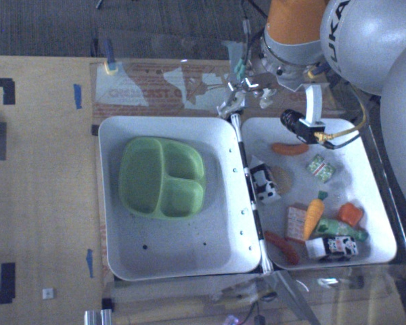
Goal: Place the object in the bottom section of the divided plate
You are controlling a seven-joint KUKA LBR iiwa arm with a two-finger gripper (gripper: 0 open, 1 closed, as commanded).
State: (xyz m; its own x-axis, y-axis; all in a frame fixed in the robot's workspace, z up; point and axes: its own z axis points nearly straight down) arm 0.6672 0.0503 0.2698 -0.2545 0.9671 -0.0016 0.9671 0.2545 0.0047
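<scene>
A green divided plate [162,178] lies in the left bin [122,249], with one long section on its left and two smaller ones on its right; nothing is in it. My gripper [247,102] hangs above the back rims where the two bins meet, open, with nothing between its fingers. The loose objects all lie in the right bin [382,239]: an orange sausage [289,149], a small green-and-white carton [321,168], a black-and-white cow-patterned piece [264,183], a carrot [314,215] and a red sausage [282,246].
Also in the right bin are a pink box [296,223], a red-orange piece [350,213], a green piece [344,229] and a black-and-white carton [333,248]. The arm's grey body [372,32] overhangs the right bin's far corner. A black cable plug [299,126] hangs by the wrist.
</scene>
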